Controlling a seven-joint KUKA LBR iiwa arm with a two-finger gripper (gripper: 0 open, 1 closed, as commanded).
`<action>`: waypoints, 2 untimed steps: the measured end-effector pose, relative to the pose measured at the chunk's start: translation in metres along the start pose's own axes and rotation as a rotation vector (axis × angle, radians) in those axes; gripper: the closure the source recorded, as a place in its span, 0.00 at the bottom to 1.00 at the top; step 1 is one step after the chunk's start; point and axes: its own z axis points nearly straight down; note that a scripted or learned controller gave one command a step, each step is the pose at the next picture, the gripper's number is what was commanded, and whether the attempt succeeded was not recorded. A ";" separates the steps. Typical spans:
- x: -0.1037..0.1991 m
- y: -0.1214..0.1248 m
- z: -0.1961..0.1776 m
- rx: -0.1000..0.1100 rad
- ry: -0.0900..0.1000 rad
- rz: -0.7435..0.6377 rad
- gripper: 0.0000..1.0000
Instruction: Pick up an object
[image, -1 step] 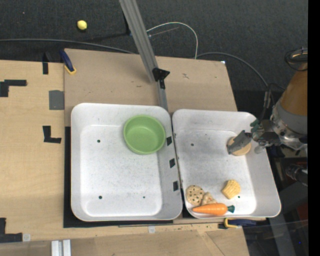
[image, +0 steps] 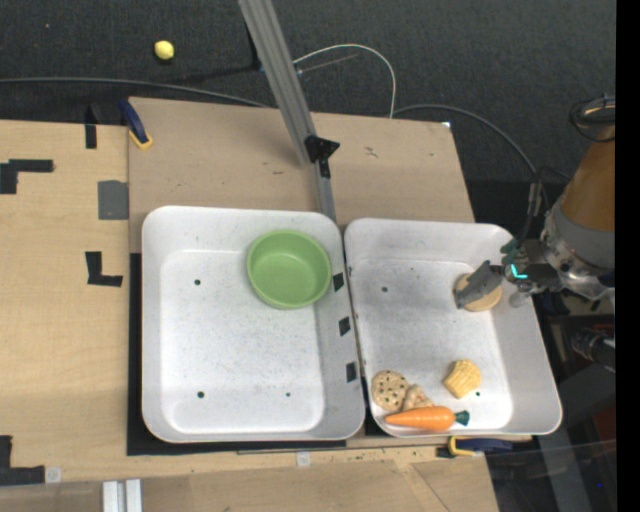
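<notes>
Dark two-finger end effector (image: 487, 283) low over right white bin (image: 420, 240), touching small tan rounded object (image: 481, 296) near the right wall; grip state impossible to tell.

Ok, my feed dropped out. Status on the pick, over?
Gripper low in right bin, at a tan object. Grasp unconfirmed. Carrot, cookie and yellow piece near front, clear of it.

arm (image: 598, 215) cut off at right edge — tan object (image: 481, 296) under gripper (image: 478, 287) unclear
</notes>
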 end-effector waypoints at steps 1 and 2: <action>0.011 0.000 0.051 0.005 0.001 0.001 0.00; 0.008 -0.001 0.095 0.005 0.001 0.001 0.00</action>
